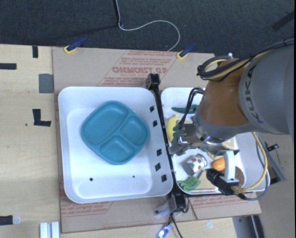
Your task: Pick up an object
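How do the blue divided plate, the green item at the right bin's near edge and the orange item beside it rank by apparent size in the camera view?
Largest to smallest:
1. blue divided plate, by far.
2. and 3. green item and orange item: both small, partly hidden by the arm, so I cannot rank them.
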You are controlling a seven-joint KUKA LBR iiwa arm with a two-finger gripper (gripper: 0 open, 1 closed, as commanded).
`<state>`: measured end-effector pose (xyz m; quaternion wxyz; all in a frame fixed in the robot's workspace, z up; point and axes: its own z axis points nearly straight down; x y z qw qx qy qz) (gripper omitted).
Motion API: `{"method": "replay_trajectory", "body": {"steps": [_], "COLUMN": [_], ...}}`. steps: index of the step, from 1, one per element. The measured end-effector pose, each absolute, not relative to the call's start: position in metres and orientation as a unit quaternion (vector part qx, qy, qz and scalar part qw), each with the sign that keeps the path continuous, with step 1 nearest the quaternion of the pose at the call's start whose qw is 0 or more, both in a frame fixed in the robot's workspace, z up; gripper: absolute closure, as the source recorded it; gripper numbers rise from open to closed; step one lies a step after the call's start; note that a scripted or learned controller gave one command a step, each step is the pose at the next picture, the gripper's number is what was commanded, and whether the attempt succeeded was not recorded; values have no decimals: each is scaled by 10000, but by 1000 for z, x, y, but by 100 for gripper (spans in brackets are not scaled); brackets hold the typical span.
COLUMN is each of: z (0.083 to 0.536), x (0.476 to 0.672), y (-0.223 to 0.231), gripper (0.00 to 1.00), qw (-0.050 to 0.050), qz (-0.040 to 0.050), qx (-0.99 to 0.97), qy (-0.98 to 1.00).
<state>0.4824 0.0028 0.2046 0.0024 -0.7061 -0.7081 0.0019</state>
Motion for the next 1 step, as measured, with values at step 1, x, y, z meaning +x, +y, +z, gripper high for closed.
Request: {"method": "replay_trajectory", "body": {"steps": [1], "z": [260], "x": [538], "y": [11], "gripper": [100], "qw": [-25], "qz": [-21], "qx": [-7060], "qy": [-7082]}}
